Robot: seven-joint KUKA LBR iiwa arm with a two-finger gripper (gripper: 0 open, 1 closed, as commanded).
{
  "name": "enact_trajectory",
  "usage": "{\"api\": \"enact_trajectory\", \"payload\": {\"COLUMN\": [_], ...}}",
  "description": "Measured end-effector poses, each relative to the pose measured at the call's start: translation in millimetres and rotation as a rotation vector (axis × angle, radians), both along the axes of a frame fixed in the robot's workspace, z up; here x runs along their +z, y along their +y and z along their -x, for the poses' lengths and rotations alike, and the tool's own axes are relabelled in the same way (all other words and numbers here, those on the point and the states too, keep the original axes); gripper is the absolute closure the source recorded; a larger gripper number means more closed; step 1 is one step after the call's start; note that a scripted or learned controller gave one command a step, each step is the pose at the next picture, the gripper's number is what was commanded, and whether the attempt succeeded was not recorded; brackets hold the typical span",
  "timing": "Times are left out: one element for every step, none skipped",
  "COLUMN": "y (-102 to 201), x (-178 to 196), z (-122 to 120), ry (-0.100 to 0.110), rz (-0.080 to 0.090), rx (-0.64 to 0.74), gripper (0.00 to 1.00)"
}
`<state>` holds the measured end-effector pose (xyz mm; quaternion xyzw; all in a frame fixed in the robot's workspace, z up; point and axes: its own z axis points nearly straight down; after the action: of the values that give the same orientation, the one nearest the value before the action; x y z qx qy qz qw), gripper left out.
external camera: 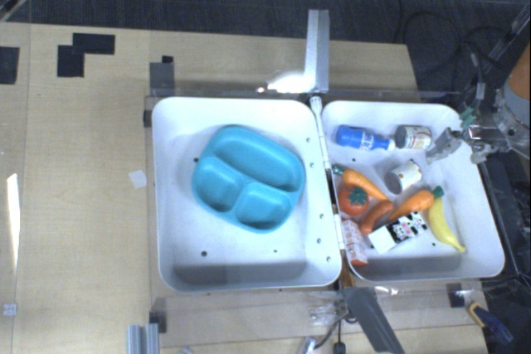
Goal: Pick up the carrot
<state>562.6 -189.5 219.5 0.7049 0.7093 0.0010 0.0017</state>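
Fingers hard to read at the right bin's far right rim, too small and blurred to tell whether apart or together; nothing seen between them. Mounted on the grey arm reaching in from the right, hovering over the bin's upper right corner. Just left of them, a small jar lying on its side, and beside that a blue bottle with a white label, also lying flat. Nearer the bin's middle, a small white cup. Carrot lying at a slant in the lower middle of the right bin, green top toward the banana, apart from the fingers. Left of it, a tomato and a second orange carrot-like piece. Left bin holding a blue divided tray. Both bins on the pale worktop.
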Motion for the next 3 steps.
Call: {"api": "enact_trajectory", "payload": {"y": [10.1, 6.1, 7.7], "x": [-130.7, -129.8, -118.4], "z": [31.7, 20.2, 17.9], "ry": [-0.008, -0.011, -0.016], "rz": [0.000, 0.005, 0.004], "rx": [-0.177, 0.172, 0.173], "gripper": [0.00, 0.00, 1.00]}}
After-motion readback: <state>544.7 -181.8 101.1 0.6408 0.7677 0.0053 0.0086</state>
